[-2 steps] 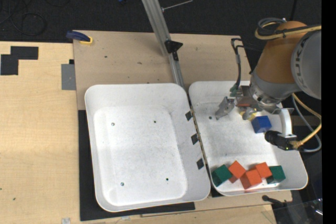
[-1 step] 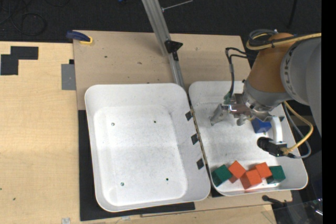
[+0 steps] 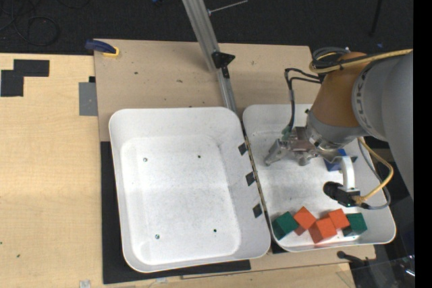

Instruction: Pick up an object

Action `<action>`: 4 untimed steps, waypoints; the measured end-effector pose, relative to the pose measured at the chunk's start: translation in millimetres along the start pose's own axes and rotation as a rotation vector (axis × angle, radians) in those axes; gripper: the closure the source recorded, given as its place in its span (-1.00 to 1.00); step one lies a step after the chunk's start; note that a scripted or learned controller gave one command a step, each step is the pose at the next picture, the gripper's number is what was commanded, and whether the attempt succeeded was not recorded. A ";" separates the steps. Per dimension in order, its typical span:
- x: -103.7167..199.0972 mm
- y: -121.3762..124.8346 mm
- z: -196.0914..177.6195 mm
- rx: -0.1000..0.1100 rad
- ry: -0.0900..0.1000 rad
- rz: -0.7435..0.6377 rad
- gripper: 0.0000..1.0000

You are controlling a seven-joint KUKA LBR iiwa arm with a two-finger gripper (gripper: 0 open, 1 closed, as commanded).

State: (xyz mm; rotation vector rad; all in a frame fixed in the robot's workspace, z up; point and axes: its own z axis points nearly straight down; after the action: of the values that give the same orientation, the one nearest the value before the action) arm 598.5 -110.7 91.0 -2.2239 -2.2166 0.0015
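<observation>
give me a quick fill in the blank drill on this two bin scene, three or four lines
1. The blocks lie in the ____ bin of the two.
2. The blocks in that cluster are orange and ____.
3. The pincer hovers over the right bin, on the side of the blocks ____ from the camera.
4. The arm carries an ____ band above its wrist.

Missing words: right; green; farther; orange

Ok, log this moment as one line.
arm: over right bin | gripper: above bin floor, nothing seen held | blocks: clustered at near edge
</observation>
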 end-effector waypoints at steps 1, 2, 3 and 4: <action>-1.3 -0.1 -10.6 0.000 0.001 0.007 1.00; -5.3 6.6 -55.4 -0.003 -0.001 0.001 1.00; 0.3 7.5 -116.5 -0.006 -0.001 -0.004 1.00; -1.4 7.7 -141.9 -0.003 0.000 -0.004 1.00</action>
State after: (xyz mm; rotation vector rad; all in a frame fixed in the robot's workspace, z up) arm 606.4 -112.2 232.9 -2.2212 -2.2223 -0.0010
